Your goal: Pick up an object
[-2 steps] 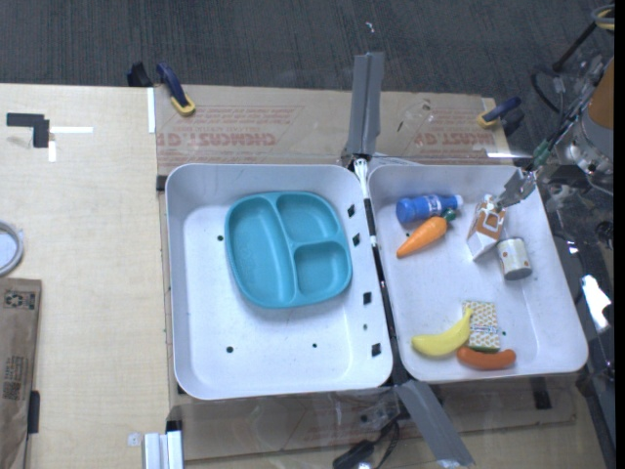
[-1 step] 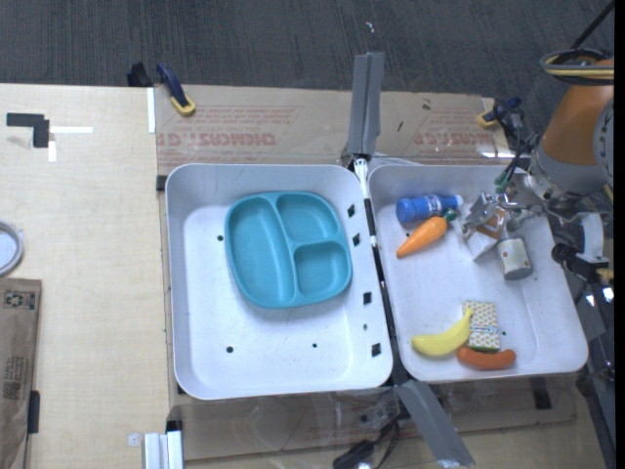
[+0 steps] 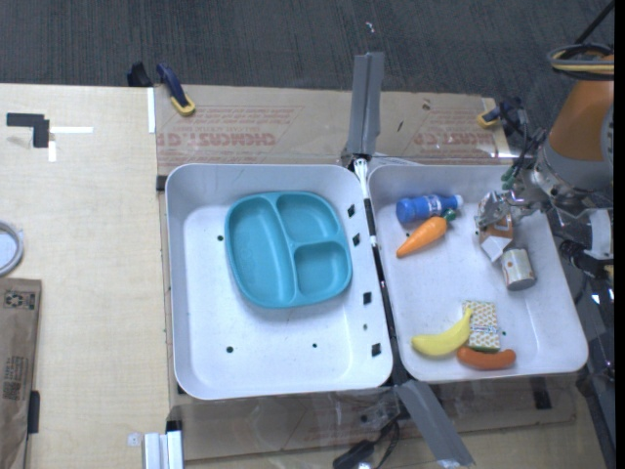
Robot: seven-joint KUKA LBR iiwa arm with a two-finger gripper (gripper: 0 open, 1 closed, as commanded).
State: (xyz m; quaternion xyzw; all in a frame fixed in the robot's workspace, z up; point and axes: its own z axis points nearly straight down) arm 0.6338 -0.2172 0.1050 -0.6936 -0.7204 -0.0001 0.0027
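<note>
My gripper point(image 3: 496, 215) hangs over the upper right part of the right bin point(image 3: 557, 355), just above a small reddish object point(image 3: 501, 230) that is partly hidden under it. A silver can point(image 3: 518, 268) lies on its side just below the gripper. To the left lie a blue bottle point(image 3: 427, 206) and an orange carrot point(image 3: 423, 235). At the bin's front sit a yellow banana point(image 3: 441, 338), a patterned yellow block point(image 3: 481, 324) and a red sausage-shaped toy point(image 3: 486, 358).
The left bin point(image 3: 195, 360) holds a teal divided plate point(image 3: 289, 247). A grey post point(image 3: 366, 101) rises behind the divider between the bins. Clamps with yellow tips point(image 3: 178, 94) sit on the cardboard at the back. The arm's orange band point(image 3: 584, 115) is at the right.
</note>
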